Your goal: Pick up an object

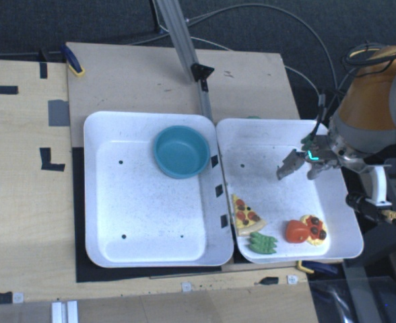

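We see toys in the right bin (pixel 289 128), along its near edge: a pizza slice (pixel 245 216) by the near-left corner, a green leafy toy (pixel 262 243) next to it, and a red and yellow toy (pixel 304 229) toward the near-right corner. We think they are light, hard plastic, maybe a bit slippery. The pizza slice is flat, so we would pinch it across its thin sides. The blue bowl (pixel 181 151) sits at the far edge of the left bin (pixel 97 180). Our gripper (pixel 300 167) hangs over the middle of the right bin, arm reaching in from the right. Its fingers are spread apart with nothing between them.
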`<state>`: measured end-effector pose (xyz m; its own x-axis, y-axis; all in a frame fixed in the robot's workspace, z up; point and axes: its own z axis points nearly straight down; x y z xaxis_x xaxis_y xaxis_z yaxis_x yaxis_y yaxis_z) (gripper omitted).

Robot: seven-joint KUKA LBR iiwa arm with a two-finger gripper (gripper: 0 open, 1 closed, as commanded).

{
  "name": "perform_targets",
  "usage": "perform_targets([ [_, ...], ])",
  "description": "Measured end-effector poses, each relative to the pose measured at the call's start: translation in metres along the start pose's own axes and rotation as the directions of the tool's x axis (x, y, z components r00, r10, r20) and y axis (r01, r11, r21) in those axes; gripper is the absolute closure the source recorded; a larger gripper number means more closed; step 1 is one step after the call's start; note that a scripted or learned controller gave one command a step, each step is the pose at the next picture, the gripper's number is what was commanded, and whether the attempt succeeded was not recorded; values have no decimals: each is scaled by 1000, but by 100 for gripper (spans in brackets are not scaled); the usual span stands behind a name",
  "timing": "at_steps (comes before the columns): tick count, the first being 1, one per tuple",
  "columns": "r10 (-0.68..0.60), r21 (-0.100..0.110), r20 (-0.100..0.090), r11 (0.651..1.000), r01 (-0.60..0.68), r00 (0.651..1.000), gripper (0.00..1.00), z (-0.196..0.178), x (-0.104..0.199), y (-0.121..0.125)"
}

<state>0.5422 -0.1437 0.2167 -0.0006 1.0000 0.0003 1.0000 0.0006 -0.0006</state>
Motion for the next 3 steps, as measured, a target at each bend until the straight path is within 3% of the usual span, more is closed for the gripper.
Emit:
perform_targets([
  [1,0,0,0,1000,0,1000,0,0,0,0],
  [3,0,4,0,1000,0,1000,0,91,-11,4],
])
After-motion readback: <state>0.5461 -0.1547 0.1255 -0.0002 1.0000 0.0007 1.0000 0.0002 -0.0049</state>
